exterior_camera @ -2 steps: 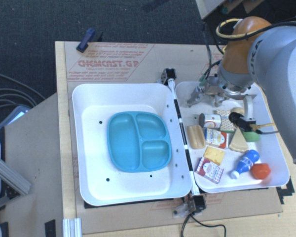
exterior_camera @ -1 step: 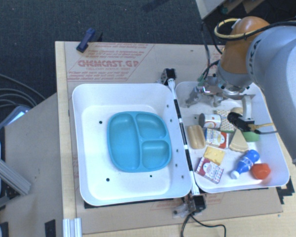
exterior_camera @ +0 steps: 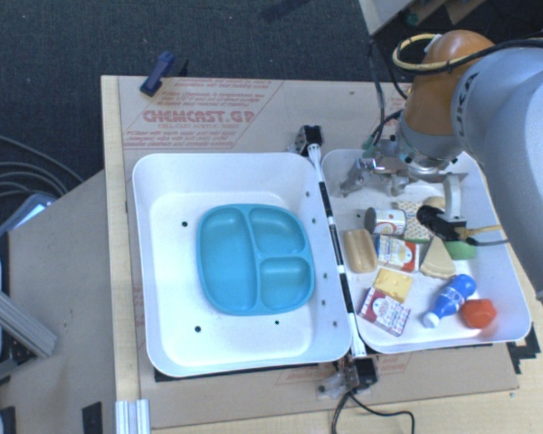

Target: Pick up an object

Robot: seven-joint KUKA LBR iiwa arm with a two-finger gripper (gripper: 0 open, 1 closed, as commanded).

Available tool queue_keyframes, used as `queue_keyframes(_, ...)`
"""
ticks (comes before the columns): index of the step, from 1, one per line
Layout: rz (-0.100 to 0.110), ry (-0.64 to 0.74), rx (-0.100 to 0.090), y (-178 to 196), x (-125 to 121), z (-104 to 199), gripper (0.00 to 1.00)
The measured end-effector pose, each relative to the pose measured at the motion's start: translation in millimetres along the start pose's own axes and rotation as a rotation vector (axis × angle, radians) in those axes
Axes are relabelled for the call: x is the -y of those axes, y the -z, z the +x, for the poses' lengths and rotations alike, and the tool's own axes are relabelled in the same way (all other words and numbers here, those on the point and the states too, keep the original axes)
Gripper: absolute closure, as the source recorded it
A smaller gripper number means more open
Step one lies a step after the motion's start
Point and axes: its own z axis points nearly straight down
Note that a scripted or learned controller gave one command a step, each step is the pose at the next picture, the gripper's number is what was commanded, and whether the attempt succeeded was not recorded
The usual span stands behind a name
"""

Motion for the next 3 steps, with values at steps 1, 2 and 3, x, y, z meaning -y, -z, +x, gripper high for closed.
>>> queue_keyframes(1, 0.0, 0.0, 0.0, 0.0, 0.0, 0.7, 0.0)
queue_keyframes(2, 0.0, 0.0, 0.0, 0.0, 0.0, 1.8, 0.0)
queue_keyframes(3, 0.0, 0.0, 0.0, 0.0, 0.0, 1.8, 0.0)
